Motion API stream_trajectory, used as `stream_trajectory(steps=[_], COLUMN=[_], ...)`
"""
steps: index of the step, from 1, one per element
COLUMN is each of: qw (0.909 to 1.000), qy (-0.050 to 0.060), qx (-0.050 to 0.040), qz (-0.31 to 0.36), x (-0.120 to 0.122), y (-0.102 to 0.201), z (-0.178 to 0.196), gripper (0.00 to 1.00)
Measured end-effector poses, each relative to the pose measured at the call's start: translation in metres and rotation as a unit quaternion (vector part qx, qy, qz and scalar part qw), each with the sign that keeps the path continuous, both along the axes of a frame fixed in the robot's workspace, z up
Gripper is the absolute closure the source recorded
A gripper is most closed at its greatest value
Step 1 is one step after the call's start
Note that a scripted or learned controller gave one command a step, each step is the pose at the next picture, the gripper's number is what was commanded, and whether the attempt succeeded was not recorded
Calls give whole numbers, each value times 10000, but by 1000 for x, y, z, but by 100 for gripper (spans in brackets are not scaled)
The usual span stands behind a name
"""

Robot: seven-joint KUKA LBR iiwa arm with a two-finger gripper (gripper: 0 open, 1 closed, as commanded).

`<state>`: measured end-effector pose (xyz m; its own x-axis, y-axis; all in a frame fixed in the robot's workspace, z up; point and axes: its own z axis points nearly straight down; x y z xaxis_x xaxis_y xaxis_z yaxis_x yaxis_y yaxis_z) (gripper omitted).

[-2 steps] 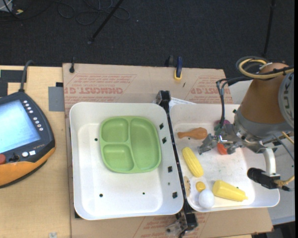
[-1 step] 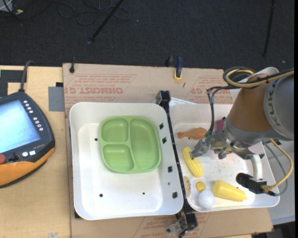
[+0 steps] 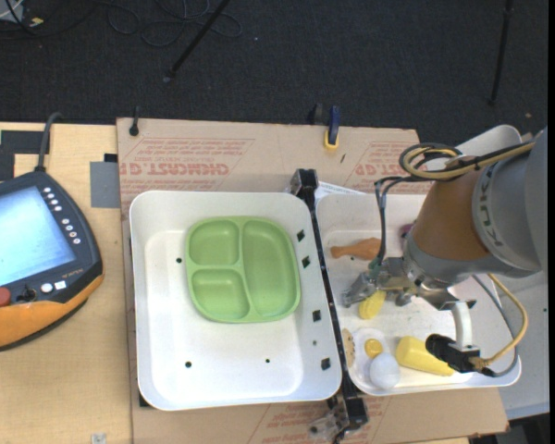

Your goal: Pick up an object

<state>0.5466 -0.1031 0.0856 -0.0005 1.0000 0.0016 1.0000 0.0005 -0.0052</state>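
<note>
Yellow piece [image 3: 371,304] lies in the right bin [image 3: 499,375], just below the gripper [image 3: 365,288], long axis slanting. Left bin [image 3: 157,340] holds a green divided plate [image 3: 241,270]; right bin also holds an orange-brown item [image 3: 353,247], white ball [image 3: 384,370] and yellow cone [image 3: 419,355] (finger state cannot be told).

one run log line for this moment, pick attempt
phase: reaching | gripper low in right bin, at small yellow object | grasp: unconfirmed | left bin: green divided plate
</note>
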Motion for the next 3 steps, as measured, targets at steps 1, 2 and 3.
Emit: stream_trajectory(steps=[1, 2, 3], qw=[10000, 10000, 10000], qy=[2, -38, -29], qx=[1, -7, -7], qz=[-39, -2, -4], x=[0, 6, 1], y=[-3, 4, 3], z=[12, 70, 113], gripper=[100, 100, 100])
